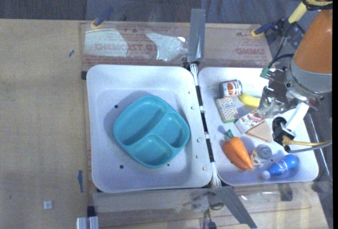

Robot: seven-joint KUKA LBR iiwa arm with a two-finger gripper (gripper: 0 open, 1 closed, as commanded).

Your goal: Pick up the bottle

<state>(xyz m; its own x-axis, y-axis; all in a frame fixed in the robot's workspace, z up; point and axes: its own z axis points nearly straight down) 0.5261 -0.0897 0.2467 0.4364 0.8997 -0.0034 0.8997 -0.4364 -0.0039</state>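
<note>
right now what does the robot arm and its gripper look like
A grey arm with a broad orange band above the wrist. The metal gripper is dark and silvery, with black cables looping by it, a white-and-black fitting at its side and a small green mark near its top.

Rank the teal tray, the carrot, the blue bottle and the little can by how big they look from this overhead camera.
1. Teal tray, by far the largest.
2. Carrot.
3. Blue bottle, close to the carrot in length, so that order is unsure.
4. Can, the smallest.
</note>
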